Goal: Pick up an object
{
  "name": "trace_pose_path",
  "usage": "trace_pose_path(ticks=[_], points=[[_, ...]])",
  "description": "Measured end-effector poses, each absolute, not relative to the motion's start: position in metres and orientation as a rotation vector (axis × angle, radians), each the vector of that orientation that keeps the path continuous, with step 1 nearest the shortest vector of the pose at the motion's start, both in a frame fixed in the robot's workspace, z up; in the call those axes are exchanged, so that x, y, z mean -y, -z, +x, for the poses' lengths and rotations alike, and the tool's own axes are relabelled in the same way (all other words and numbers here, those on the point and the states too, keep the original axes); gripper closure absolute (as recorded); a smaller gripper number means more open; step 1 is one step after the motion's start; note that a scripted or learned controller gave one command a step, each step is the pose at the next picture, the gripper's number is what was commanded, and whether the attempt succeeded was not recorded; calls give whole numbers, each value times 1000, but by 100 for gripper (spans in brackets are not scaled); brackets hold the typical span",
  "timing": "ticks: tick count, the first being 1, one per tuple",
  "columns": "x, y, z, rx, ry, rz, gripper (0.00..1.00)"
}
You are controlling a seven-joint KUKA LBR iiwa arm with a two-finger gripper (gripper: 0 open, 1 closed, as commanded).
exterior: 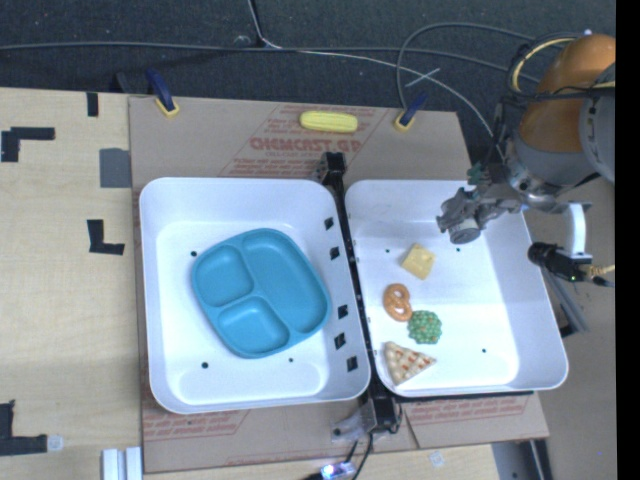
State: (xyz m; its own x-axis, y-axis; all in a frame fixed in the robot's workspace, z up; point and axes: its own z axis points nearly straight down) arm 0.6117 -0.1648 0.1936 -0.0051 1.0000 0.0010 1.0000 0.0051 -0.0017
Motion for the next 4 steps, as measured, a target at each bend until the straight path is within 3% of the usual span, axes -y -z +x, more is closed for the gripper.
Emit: trace_pose_path(ticks=[3,4], points=[[-15,-208,631,2227,0,-2213,100],[-68,-220,629,2227,0,-2214,100]])
